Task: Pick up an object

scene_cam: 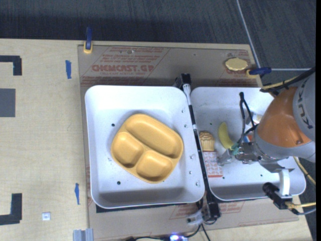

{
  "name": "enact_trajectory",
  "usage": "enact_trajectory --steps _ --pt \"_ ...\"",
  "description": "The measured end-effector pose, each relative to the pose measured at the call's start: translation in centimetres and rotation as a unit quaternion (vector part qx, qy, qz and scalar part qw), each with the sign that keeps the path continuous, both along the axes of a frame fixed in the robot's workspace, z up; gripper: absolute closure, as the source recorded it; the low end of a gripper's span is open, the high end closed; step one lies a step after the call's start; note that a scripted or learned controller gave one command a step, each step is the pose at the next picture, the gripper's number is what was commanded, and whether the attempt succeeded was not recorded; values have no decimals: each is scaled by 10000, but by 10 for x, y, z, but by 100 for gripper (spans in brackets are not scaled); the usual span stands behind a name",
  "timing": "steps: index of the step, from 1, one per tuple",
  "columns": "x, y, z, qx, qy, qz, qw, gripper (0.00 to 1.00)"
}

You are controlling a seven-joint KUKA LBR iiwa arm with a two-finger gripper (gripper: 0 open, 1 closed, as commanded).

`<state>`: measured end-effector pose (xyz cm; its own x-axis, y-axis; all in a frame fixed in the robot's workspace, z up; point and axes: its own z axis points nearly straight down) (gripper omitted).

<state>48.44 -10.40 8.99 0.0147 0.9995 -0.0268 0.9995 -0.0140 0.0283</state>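
Observation:
A yellow banana-shaped toy [224, 135] lies in the right bin [225, 100], near its middle. Left of it, by the divider, sits a small tan block [206, 140], and below that a red-and-white flat card [212, 164]. My gripper [229, 153] is low in the right bin, just below the banana toy and right of the card. The wrist with the orange band [282, 124] hides much of the bin's right half. A large yellow three-compartment tray [146, 147] rests in the left bin [100, 104].
The black divider bar [195, 134] runs between the bins. Cables [244, 112] hang from the wrist over the right bin. A round tan disc [236, 64] and blue clamps sit on the cardboard behind the bins.

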Motion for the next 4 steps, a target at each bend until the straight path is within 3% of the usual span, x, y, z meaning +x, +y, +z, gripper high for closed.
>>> enact_trajectory --steps 4 --pt "0 0 0 3 -1 1 10000 0"
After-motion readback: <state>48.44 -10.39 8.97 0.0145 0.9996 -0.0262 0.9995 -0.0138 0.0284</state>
